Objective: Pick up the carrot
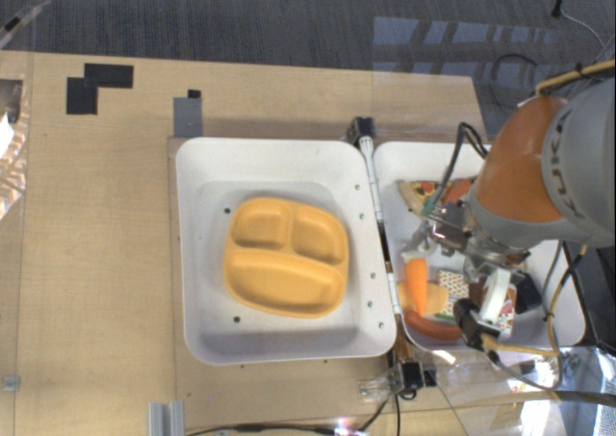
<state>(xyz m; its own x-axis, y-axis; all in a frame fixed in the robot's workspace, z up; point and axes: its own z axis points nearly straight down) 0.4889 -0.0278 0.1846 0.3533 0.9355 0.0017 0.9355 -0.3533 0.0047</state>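
From the camera above, the wooden desk [87,261] is carrying 2 shallow white bins side by side, and their inner walls are meeting along 1 shared rail. The bin away from the arm [192,261] is holding a yellow plate [286,256] with 3 compartments. The plate is lying flat in the middle of the bin floor, apart from all 4 walls.

The bin under the arm [390,169] is holding the toy foods. The carrot [416,282] is lying just beside the shared wall, toward this bin's near edge, with its length running roughly from far edge to near edge. Its near end is touching, or almost touching, a red piece [430,326] that is curving along the bin's near corner by the shared wall. A patterned piece [450,283] is lying just beside the carrot, on the side away from the shared wall. A tan wedge [419,195] is lying toward the far edge of the same bin.

The grey arm [510,169], with its orange band, is reaching over this bin and covering much of its floor. The claw [435,232] is hanging between the tan wedge and the carrot, just past the carrot's far end. The wrist and the glare are hiding its tip, so I cannot tell whether it is wide or narrow. The carrot appears to be lying on the bin floor rather than in the claw's grip.
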